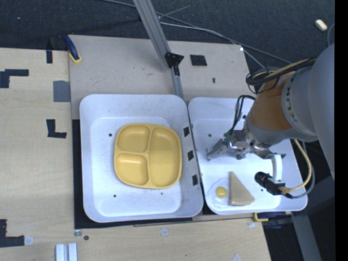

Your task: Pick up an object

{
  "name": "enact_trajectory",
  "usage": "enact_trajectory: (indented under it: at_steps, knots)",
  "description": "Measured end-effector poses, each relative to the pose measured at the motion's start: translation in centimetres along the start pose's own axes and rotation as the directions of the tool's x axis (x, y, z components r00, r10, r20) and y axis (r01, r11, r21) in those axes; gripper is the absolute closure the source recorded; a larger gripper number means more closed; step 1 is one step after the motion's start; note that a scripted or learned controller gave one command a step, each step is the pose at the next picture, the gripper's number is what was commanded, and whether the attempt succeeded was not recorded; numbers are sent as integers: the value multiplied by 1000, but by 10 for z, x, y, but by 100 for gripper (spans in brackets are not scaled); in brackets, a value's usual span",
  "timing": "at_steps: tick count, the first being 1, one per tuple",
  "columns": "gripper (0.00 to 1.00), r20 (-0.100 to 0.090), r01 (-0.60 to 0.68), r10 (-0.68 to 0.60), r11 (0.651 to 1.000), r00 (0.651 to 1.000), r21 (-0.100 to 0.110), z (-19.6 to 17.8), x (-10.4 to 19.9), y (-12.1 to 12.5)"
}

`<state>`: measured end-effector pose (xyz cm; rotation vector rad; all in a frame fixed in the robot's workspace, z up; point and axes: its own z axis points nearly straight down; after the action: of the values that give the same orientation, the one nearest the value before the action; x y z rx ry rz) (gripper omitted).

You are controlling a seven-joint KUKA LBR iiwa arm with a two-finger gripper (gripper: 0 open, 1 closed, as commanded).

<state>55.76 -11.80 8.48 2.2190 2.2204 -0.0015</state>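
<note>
A yellow divided plate [147, 155] lies in the middle of the left bin [98, 107]. In the right bin [212, 110], a tan wedge [238, 190] and a small yellow round piece [221, 191] rest near the front edge. My gripper [215, 149] hangs low over the bare floor of the right bin, pointing left, a little above and to the left of the wedge. It stands open with nothing between its fingers.
A grey metal pole [155, 26] slants down from the top to the wall between the two bins. Cables [296, 186] loop from the wrist along the right bin's right side. The wooden bench [32, 145] spreads out to the left.
</note>
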Motion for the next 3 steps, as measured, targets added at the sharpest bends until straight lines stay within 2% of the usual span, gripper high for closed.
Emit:
enact_trajectory:
  at_steps: [1,2,3]
  knots:
    - [100,0,2,-2,1000,1000,-5,-13,0,2]
    - [100,-3,1,-1,1000,1000,1,-57,1,-5]
    - [100,-2,1,-1,1000,1000,-2,-120,-1,-3]
